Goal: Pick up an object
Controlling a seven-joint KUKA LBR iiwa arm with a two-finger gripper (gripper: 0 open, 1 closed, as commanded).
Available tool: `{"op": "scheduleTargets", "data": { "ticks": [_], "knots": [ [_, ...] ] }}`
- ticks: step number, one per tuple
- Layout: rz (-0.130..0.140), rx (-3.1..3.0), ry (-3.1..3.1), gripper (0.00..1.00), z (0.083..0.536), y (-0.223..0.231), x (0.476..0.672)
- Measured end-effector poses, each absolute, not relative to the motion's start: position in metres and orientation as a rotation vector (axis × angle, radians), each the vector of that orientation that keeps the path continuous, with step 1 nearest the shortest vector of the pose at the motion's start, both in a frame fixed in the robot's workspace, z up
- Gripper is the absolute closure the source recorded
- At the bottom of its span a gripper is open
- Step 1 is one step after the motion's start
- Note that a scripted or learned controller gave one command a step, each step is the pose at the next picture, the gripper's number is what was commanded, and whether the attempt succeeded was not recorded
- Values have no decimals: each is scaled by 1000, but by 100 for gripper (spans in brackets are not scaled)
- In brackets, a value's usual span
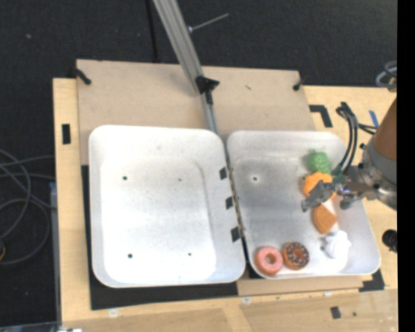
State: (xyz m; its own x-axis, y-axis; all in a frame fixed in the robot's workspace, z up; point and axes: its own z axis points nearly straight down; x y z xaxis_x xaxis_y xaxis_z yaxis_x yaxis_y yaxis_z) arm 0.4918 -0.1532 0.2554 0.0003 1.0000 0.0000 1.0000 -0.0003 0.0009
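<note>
A: The gripper (324, 198) is down inside the right bin (277, 158), reaching in from the right edge, the grey wrist just behind it.

B: What's under it?

A: An orange ball-like object (317, 182) just above the fingers (317, 199), and a flatter orange piece (325, 219) just below. The dark fingers sit between the two, close to both. I can't tell how far apart they are, nor whether anything is pinched between them.

B: And the rest of that bin?

A: A green knobbly object (319, 161) near the back, just behind the orange ball. A white crumpled thing (336, 243) toward the front right corner. Along the front wall, a pink-frosted doughnut (268, 259) and a chocolate doughnut (295, 255), side by side, almost touching.

B: The left bin (159, 206)?

A: Bare white floor with a few dark specks. A metal rail (180, 37) slants down from the top toward the seam between the bins.
</note>
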Motion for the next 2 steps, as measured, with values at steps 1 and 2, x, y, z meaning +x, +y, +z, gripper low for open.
{"op": "scheduleTargets", "data": {
  "ticks": [1,2],
  "knots": [
    [2,2220,2220,100,266,-154,492],
    [3,2214,2228,100,281,-86,542]
  ]
}}
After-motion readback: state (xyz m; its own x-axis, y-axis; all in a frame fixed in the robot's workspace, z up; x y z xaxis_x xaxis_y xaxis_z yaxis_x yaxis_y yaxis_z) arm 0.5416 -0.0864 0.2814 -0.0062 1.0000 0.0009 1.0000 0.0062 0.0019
